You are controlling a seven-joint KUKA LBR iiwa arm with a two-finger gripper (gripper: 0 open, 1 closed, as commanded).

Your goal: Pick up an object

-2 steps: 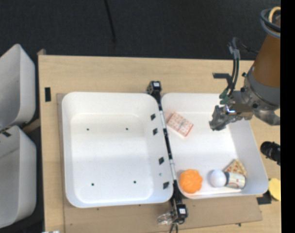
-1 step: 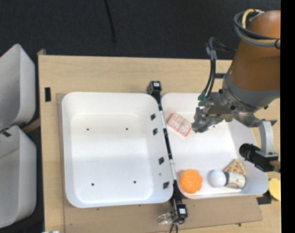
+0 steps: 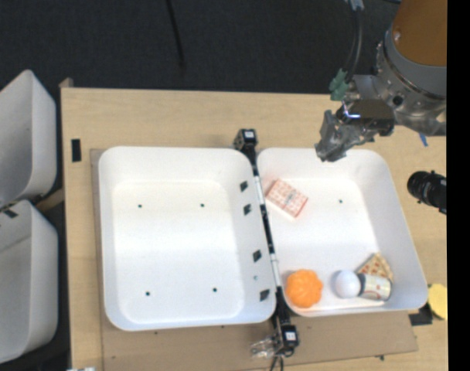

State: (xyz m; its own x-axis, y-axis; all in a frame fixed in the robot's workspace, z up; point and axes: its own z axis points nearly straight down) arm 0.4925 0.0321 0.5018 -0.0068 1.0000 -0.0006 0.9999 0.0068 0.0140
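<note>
In the right bin (image 3: 397,199) a pink patterned packet (image 3: 286,198) lies near the upper left. Along the front wall sit an orange ball (image 3: 304,287), a white ball (image 3: 346,284) and a tan wedge-shaped item (image 3: 374,277) leaning in the corner. My gripper (image 3: 333,147) hangs above the bin's back rim, to the upper right of the packet and well apart from every object. Nothing shows between its dark tips.
The left bin (image 3: 115,207) lies beside the right one, with a row of black clips (image 3: 256,222) along the divider between them. A white container (image 3: 15,137) stands off the bench's left edge. A yellow object (image 3: 438,300) sits at the right front corner.
</note>
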